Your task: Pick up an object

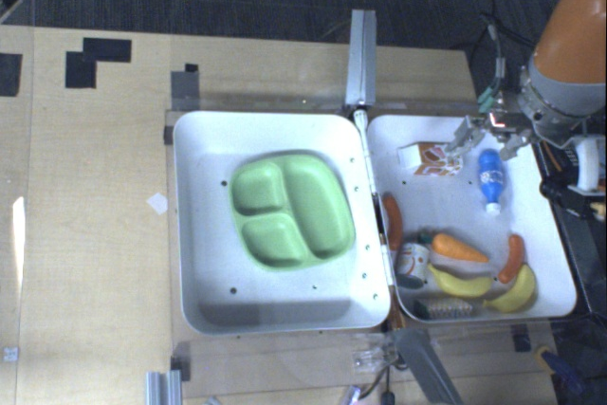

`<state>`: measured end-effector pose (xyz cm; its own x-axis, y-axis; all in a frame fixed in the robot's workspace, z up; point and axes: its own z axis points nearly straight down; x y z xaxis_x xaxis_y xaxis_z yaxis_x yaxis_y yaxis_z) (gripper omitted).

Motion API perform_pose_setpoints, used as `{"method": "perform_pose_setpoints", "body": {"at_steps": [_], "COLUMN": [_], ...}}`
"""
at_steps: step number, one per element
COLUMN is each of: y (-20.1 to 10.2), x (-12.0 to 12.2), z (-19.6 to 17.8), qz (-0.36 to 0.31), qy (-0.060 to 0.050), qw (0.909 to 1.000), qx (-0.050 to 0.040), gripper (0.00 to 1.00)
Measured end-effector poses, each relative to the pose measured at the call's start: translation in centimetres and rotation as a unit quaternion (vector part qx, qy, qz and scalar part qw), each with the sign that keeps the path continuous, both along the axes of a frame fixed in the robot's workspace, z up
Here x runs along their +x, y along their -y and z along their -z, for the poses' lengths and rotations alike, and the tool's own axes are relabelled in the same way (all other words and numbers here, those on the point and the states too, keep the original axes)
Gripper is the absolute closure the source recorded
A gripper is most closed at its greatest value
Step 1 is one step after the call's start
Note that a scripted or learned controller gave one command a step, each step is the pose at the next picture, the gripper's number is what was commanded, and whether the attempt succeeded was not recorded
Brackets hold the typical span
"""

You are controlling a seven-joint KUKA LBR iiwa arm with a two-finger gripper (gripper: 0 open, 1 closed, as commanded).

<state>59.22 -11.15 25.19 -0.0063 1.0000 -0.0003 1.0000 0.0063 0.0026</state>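
Near edge of right bin: bananas [479,287] piled along the near wall, with a carrot [459,249] just behind them, a sausage [513,257] to the right and a small round jar-looking thing [411,263] to the left. Something dark like a brush lies under the bananas, too blurry to call.

Left wall of right bin: another sausage [391,220] lying right along the divider.

Far part of right bin: blue bottle [489,179] lying on its side, and a little white and brown packet [432,158] just left of it.

Gripper: gripper [490,136] hangs over the far right of the right bin [560,242], fingers spread, sitting just past the far end of the bottle. Nothing between them as far as anyone can see.

Left bin: left bin [204,232] holds just a green divided plate [290,209], well away from the arm.

Progress: not much done, honestly. Everything looks to be lying flat in the bins, nothing lifted.

What's left: pretty much the whole pick, so drop down, close on something and lift. Bottle or packet look like the likely targets since they're closest.
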Motion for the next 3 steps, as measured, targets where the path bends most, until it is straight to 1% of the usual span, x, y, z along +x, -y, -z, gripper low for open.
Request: {"method": "perform_pose_setpoints", "body": {"at_steps": [1, 2, 3], "y": [8.2, 9.4, 9.3], "x": [-0.5, 5.0, 5.2], "z": [15.7, 16.5, 15.3], "qz": [-0.038, -0.049, -0.051], "qy": [0.002, -0.002, 0.001], "qw": [0.9993, 0.9988, 0.9987], "qx": [-0.0005, 0.0000, -0.0003], "gripper": [0.00, 0.00, 1.00]}}
